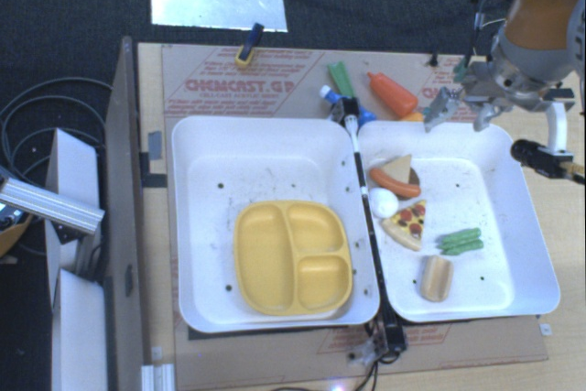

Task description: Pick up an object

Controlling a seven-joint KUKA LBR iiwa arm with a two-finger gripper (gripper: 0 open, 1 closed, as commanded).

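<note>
The right bin (513,197) holds a toy bread wedge (395,168), a sausage (396,183), a white egg (383,202), a pizza slice (406,224), green beans (460,240) and a bread roll (435,277). My gripper (461,112) hangs above the far rim of that bin, up and right of the food. Its two fingers stand apart with nothing between them.
The left bin (211,169) carries a yellow divided plate (293,256). Behind the bins lie a toy carrot (392,94), a green piece (341,78) and a blue piece (331,94). A yellow and black tool (248,46) lies further back on the cardboard.
</note>
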